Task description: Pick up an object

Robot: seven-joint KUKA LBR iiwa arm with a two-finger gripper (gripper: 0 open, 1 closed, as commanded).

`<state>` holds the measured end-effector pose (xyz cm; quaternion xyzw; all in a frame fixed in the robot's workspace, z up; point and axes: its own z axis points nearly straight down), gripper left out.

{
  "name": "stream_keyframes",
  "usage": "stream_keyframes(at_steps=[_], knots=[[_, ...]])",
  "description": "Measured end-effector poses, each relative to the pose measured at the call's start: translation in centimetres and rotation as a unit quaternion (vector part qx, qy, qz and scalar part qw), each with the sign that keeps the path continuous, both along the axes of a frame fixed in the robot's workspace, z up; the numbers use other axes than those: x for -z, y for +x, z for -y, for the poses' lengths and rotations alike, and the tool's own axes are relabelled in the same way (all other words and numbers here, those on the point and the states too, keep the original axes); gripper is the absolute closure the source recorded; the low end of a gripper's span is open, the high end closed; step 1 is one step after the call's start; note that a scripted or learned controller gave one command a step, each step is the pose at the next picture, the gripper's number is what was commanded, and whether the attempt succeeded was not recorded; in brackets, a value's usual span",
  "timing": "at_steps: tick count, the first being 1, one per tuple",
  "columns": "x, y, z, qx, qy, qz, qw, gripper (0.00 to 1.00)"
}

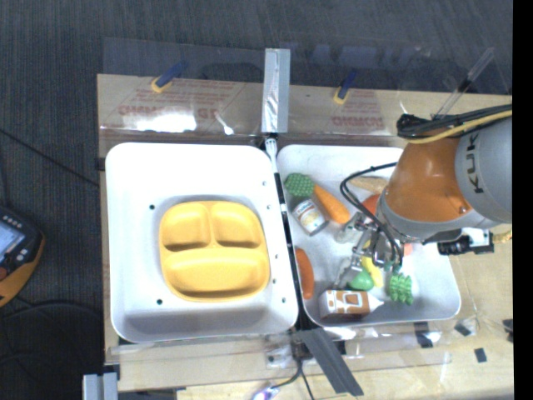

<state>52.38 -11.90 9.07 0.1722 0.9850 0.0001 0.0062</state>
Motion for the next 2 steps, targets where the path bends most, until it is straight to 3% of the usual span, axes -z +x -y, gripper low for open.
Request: stream_keyframes(at_steps=[1, 2], knots=[[0.0, 5.6, -2.2, 0.071, 0.0002, 0.0, 0.9975, 0.0], [-1.9, 8.1, 3.0, 0.052, -0.0002, -0.005, 0.9987, 0.0]])
